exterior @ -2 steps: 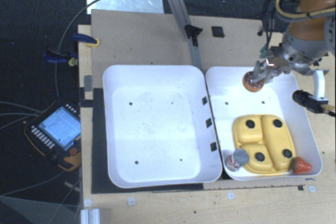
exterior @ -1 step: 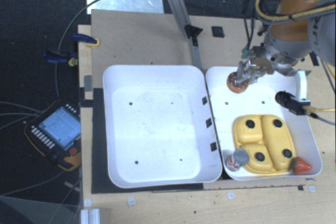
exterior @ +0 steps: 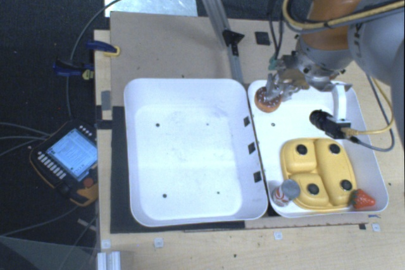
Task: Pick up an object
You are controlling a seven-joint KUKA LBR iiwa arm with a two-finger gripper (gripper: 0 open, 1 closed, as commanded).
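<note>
I see the gripper down on a small brown ring in the right bin. I cannot tell its grip. Dark carpet surrounds the bench.

White bins, yellow block with black dots, red strawberry, brown-orange ring, grey disc, grey arm with orange band, tan bench, blue-screen pendant
</note>
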